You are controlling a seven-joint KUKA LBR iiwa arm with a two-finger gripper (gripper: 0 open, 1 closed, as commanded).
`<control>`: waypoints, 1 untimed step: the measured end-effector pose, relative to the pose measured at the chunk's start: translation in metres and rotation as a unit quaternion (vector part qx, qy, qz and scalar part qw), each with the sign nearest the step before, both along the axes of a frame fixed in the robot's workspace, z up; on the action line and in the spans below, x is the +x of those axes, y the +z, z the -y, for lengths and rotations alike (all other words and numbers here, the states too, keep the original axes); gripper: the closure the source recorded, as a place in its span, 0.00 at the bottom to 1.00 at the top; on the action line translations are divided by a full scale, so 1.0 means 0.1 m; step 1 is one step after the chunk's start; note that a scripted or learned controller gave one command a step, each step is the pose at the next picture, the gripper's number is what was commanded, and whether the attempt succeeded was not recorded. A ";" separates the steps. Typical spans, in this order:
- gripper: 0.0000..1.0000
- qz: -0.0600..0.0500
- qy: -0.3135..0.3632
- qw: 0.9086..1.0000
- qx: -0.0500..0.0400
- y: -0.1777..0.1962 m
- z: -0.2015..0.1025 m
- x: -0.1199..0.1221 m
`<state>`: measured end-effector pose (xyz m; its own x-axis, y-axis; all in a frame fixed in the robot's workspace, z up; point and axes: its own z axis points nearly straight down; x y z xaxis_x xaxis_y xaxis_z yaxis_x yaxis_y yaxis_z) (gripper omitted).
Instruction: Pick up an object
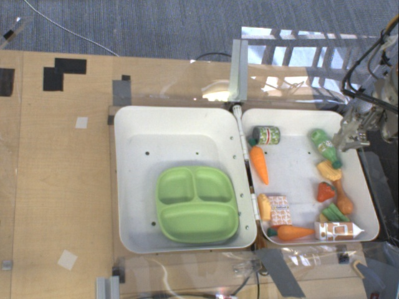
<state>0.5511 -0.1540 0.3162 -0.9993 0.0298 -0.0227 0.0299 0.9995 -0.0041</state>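
Note:
The right bin (293, 113) holds several toy foods. A green can (266, 135) lies at its far left, with an orange carrot (259, 164) just below it. A green bottle (323, 144) lies near the right wall, above a yellow piece (328, 170) and a red strawberry (325, 192). Along the front edge lie a second carrot (295, 232) and a white bottle (338, 231). A printed packet (279, 209) sits beside a yellow piece (264, 207). My gripper (349, 136) hangs over the bin's right wall, just right of the green bottle, with nothing visibly held.
The left bin (168, 123) carries a green divided plate (197, 203) in its front half. An orange piece (344, 202) and a small green piece (335, 213) crowd the right bin's front right corner. Cables hang near the arm at the upper right.

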 end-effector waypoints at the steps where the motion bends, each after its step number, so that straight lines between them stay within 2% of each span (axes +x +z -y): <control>1: 1.00 -0.007 -0.016 1.000 0.003 -0.12 -0.25 0.95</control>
